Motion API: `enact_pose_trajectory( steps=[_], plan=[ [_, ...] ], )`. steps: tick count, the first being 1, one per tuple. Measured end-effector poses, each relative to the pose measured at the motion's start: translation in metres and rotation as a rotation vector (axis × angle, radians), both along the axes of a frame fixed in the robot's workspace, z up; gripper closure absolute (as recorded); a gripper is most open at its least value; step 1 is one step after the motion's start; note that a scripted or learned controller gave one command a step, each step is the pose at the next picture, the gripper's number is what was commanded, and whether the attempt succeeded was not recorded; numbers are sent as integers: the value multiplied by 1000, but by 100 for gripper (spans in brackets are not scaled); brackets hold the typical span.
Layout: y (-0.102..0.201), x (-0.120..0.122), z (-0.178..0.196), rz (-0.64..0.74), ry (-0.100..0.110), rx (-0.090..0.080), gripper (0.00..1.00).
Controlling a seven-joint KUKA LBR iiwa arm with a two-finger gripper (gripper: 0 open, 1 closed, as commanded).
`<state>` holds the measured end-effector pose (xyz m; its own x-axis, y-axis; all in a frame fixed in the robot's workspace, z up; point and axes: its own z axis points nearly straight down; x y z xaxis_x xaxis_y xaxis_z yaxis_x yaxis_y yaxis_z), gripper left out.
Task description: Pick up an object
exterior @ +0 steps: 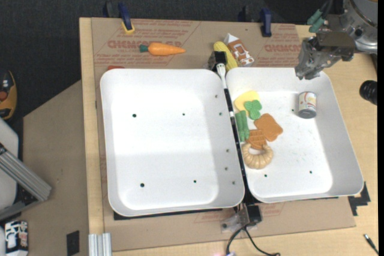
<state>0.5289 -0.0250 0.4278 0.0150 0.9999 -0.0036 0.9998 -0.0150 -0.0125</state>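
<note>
orange carrot (pixel 163 49), white bins (pixel 120 147)

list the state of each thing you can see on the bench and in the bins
pincer: above the right bin's far edge, holding nothing
can: lying in the right bin, apart from the pile
toy food pile: heaped against that bin's left wall
carrot: lying on the board behind the left bin

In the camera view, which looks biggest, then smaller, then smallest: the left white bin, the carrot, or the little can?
Largest to smallest as they look:
1. Left white bin
2. Carrot
3. Little can
The carrot looks longer, the can stubbier, so those two are close and I'm less sure of their order.
</note>
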Motion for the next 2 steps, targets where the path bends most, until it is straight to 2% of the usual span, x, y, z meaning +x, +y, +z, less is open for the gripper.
enact_pose_trajectory(
  steps=[1,2],
  plan=[
    [140,37,-95,28,0,6,100],
    [168,110,-21,19,-26,6,100]
  ],
)
